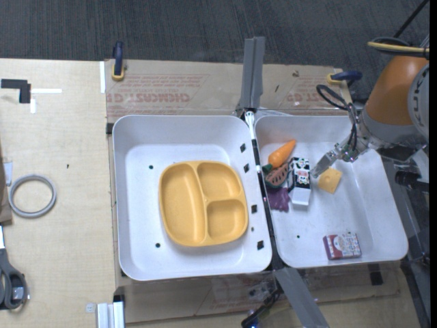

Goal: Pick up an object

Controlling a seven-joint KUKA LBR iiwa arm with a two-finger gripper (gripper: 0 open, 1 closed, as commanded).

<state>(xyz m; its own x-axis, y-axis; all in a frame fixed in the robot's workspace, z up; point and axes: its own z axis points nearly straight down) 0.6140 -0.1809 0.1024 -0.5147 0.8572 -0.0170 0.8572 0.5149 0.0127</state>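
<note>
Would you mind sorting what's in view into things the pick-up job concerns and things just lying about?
Job: gripper, yellow block, carrot, cow-print carton, purple toy, red box, right bin.

Lying about: yellow plate, tape roll, scissors, clamp.

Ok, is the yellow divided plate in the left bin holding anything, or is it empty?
Empty. The yellow divided plate lies flat in the left white bin, and all three compartments show only bare yellow surface.
</note>
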